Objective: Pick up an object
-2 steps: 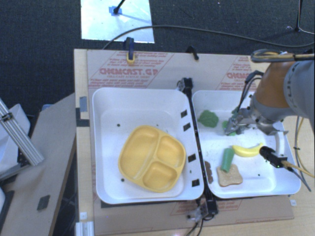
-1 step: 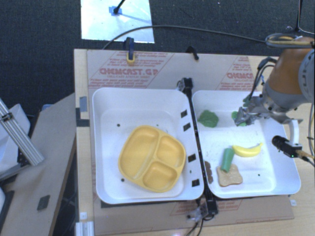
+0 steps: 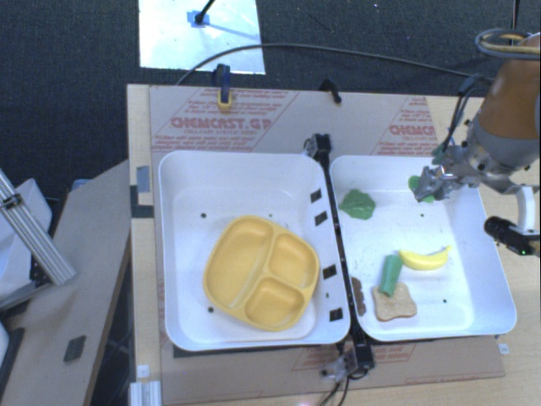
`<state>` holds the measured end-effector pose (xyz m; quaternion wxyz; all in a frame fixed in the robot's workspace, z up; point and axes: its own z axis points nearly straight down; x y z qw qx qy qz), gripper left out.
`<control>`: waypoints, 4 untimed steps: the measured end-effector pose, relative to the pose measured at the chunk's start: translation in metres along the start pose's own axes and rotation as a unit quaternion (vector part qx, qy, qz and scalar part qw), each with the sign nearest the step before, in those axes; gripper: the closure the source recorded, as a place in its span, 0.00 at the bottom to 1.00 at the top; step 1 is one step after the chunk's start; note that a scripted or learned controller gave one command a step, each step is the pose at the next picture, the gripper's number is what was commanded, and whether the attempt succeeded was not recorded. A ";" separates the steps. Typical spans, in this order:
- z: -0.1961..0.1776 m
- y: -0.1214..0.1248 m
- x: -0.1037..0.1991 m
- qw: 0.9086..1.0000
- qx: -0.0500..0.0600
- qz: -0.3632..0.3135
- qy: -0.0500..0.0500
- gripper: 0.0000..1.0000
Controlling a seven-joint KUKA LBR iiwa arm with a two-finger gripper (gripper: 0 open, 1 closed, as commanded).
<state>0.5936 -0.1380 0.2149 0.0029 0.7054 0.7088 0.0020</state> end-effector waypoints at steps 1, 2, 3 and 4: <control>-0.009 0.001 0.000 1.000 0.002 0.000 0.000 1.00; -0.018 -0.003 0.059 1.000 0.002 -0.002 0.001 1.00; -0.010 0.000 0.111 1.000 0.003 -0.002 0.001 1.00; -0.012 0.000 0.171 1.000 0.003 -0.003 0.002 1.00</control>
